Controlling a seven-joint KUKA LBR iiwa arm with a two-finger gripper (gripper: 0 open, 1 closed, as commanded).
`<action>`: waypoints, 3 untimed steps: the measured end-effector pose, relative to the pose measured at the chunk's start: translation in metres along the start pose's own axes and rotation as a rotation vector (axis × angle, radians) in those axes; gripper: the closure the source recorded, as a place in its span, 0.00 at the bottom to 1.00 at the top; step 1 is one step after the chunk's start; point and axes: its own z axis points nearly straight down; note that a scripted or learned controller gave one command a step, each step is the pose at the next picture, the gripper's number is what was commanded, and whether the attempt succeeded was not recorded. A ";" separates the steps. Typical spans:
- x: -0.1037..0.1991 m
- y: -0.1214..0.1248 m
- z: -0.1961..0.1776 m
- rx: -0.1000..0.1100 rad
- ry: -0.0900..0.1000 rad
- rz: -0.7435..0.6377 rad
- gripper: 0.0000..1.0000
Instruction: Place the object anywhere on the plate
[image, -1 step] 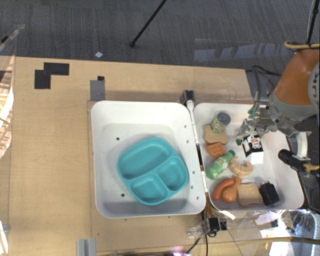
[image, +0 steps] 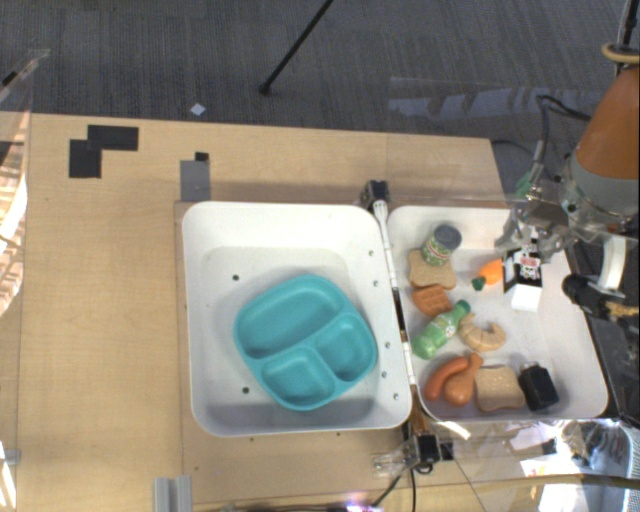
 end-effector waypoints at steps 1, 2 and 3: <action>0.033 -0.011 0.017 0.006 0.002 0.134 1.00; 0.045 -0.051 0.016 0.009 0.000 0.259 1.00; 0.045 -0.051 0.016 0.009 0.000 0.258 0.00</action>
